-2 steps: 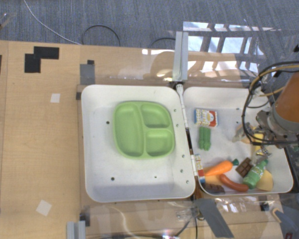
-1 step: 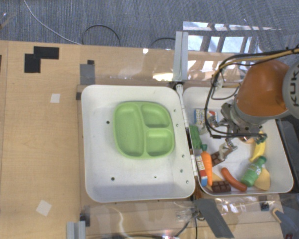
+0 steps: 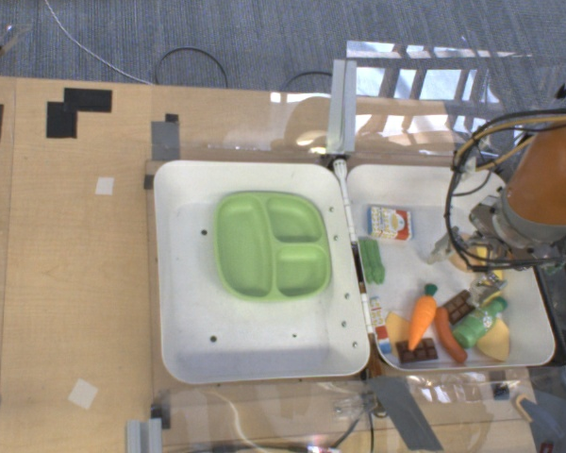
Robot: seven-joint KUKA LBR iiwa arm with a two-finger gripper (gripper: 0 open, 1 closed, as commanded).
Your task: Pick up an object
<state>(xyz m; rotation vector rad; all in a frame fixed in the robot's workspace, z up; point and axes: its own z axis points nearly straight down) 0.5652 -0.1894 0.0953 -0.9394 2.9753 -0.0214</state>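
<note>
Right bin's [image 3: 424,182] upper middle open; toys crowd (tightly) its lower corner [image 3: 453,333]

Brightness: even and bright, colours clear.
Glare: strong white reflections at the upper right of the frame, on the bench [image 3: 66,281] top edge.
Shadows: soft, below the green plate [image 3: 272,245] in the left bin [image 3: 184,347].
Sharpness: slightly soft; small items at lower right perhaps blurred.

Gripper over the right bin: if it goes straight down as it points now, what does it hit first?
Probably the toy pile just under the gripper: the green bottle and the chocolate bar beside it. Depth is hard to judge from this slanted view, so it could land on the right bin floor instead.
</note>
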